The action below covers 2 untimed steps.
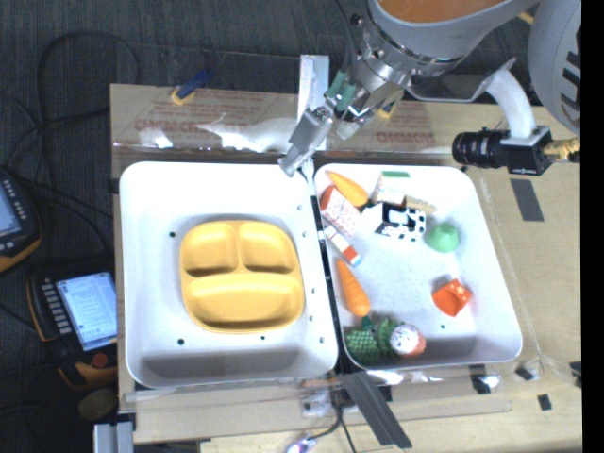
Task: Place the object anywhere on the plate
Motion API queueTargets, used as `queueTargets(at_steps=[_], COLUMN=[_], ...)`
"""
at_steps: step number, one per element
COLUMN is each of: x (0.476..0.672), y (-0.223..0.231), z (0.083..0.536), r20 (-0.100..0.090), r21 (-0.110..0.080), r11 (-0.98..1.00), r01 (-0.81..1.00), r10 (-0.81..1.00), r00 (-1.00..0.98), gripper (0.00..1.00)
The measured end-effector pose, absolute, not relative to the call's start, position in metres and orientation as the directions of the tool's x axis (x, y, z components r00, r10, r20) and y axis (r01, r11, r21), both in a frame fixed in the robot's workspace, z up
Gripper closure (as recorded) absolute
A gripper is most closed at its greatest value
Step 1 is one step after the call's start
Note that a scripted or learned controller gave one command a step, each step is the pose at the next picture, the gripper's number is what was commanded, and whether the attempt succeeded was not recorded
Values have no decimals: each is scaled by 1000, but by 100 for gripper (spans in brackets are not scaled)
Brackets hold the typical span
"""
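gripper (300,151) hangs over the bins' shared back edge, can't tell its state, yellow plate (243,274) bare, carrot (355,292) unpicked.

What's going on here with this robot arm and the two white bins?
A grey arm with an orange band reaches in, its gripper hovering over the top of the seam between the bins, holding nothing visible. The left bin holds a yellow divided plate. The right bin holds small toys, including an orange carrot.

Open plate, crowded right bin
Yellow plate (242,275) lies uncovered in the left bin (151,196); toys crowd the right bin (486,253); gripper (294,161) hangs over their shared rim.
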<state>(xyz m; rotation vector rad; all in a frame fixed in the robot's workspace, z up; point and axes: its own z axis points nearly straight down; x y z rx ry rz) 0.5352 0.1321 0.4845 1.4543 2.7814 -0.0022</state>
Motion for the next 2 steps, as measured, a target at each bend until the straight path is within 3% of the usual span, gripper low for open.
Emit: queueTargets(at_steps=[1,2], x=[536,496], y=[132,99], z=[494,401], r20=[-6,-2], r21=[-1,-1], r11=[571,790], r01=[821,613], r10=[821,613], r00=[-571,-790], gripper=[100,100])
